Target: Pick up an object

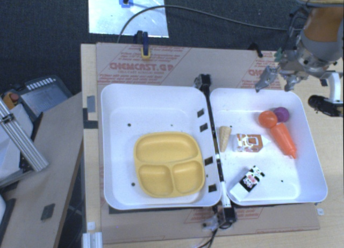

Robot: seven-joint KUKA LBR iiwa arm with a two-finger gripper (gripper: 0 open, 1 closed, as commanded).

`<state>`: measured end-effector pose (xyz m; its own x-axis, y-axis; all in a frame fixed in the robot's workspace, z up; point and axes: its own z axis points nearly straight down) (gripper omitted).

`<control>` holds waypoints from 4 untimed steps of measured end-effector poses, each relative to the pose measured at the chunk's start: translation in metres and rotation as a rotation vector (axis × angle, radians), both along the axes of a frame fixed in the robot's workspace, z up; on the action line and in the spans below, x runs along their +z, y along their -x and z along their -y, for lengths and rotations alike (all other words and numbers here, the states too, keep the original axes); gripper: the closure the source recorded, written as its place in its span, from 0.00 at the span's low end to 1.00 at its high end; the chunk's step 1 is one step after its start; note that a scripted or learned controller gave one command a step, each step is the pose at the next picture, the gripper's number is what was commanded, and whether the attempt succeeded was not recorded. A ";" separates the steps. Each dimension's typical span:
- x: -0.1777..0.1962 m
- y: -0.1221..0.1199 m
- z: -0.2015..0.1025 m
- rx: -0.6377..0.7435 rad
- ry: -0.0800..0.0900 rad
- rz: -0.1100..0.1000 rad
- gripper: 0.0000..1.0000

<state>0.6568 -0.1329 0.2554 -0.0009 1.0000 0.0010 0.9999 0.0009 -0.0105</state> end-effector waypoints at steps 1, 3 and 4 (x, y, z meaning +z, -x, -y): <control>0.008 -0.002 0.000 0.002 0.002 0.012 0.00; -0.092 -0.008 0.000 0.001 0.002 0.010 0.00; -0.143 0.001 -0.002 0.001 0.001 0.013 0.00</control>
<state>0.6556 -0.1305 0.1122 -0.0015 1.0000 -0.0005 1.0000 0.0015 0.0021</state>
